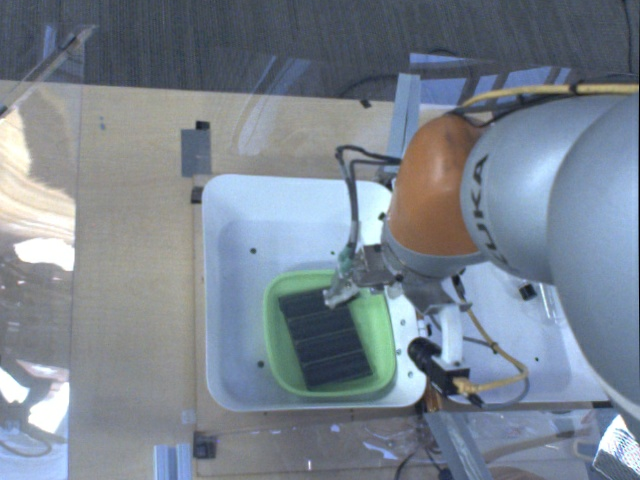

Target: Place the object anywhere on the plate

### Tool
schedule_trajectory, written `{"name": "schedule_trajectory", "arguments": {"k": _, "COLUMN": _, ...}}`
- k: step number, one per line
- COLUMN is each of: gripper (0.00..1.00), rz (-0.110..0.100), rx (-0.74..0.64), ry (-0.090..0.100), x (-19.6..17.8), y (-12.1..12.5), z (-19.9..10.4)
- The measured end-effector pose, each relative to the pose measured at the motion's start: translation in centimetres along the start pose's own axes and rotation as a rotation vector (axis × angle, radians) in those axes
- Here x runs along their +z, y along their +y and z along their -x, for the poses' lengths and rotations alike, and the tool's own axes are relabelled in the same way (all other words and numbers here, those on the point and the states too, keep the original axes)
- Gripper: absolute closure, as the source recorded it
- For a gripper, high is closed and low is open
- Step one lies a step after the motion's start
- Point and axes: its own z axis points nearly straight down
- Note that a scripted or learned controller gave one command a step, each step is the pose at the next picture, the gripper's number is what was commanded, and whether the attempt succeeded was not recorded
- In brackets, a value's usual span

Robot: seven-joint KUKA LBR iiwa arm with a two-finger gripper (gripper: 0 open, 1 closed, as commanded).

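A green square plate (283,304) rests in the left white bin (235,258), toward its front right corner. A dark ridged rectangular object (322,340) lies flat on the plate, covering most of its middle. My gripper (338,290) hangs over the plate's far edge, right above the near end of the dark object. The big grey arm with its orange band (435,198) reaches in from the right and hides the wrist.
The right white bin (530,358) lies mostly under the arm. A yellow cable and a black connector (430,358) hang near the divide between the bins. Bare bin floor lies left of and behind the plate.
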Motion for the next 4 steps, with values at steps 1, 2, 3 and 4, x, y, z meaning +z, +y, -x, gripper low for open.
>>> {"name": "schedule_trajectory", "arguments": {"k": 1, "gripper": 1.00, "rz": 0.005, "rx": -0.003, "ry": 0.001, "x": -1.1, "y": 0.2, "z": 0.0}}
{"name": "schedule_trajectory", "arguments": {"k": 2, "gripper": 0.00, "rz": 0.005, "rx": -0.003, "ry": 0.001, "x": -1.1, "y": 0.2, "z": 0.0}}
{"name": "schedule_trajectory", "arguments": {"k": 3, "gripper": 1.00, "rz": 0.010, "rx": -0.006, "ry": 0.002, "x": -2.1, "y": 0.4, "z": 0.0}}
{"name": "schedule_trajectory", "arguments": {"k": 4, "gripper": 0.00, "rz": 0.009, "rx": -0.006, "ry": 0.002, "x": -2.1, "y": 0.4, "z": 0.0}}
